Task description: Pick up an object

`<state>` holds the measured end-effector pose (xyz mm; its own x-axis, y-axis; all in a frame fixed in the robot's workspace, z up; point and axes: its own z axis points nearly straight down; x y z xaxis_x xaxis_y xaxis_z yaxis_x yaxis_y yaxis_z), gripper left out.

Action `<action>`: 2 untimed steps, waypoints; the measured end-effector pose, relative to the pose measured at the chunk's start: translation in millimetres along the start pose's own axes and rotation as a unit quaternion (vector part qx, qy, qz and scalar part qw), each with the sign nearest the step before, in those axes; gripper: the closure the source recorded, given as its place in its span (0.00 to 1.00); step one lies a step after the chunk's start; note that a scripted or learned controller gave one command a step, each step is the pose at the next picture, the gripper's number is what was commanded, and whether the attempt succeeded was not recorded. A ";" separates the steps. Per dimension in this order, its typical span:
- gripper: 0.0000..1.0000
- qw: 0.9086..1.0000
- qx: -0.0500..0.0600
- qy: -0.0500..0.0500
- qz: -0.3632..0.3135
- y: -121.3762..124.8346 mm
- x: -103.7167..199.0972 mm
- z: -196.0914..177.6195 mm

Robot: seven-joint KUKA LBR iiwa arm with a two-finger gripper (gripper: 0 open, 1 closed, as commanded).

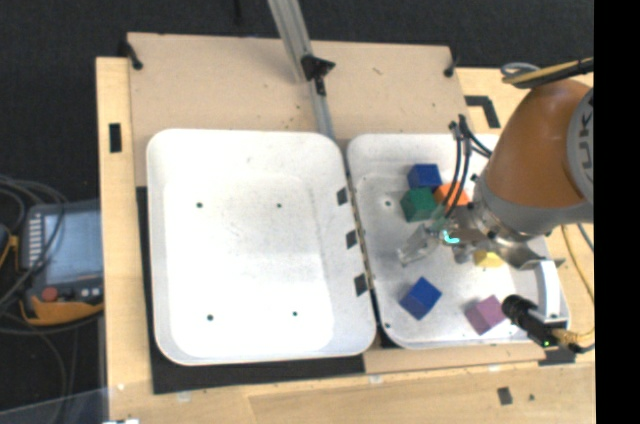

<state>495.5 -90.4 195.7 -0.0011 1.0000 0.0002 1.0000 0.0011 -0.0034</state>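
Observation:
In the right bin (385,162) lie several small blocks. A blue cube (424,176) sits at the back with a green cube (419,204) just in front of it and an orange piece (457,197) to their right. Another blue cube (421,297) and a purple cube (485,313) lie near the front. A small yellow piece (490,259) peeks out under the wrist. My gripper (418,249) hangs low over the bin's middle, between the green cube and the front blue cube, with nothing seen in it.
The left bin (250,242) stands beside the right one, its bare white floor showing. A slanted metal post (285,2) rises behind the bins. The arm's grey and orange body (540,162) covers the right bin's far right side.

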 end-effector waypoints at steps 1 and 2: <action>0.00 1.000 -0.003 0.000 0.001 1.0 0.3 -1.6; 0.00 1.000 0.001 0.000 0.002 -1.3 5.0 42.6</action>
<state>494.0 -85.3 153.1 0.0020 1.0000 -0.0002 1.0000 -0.0020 -0.0046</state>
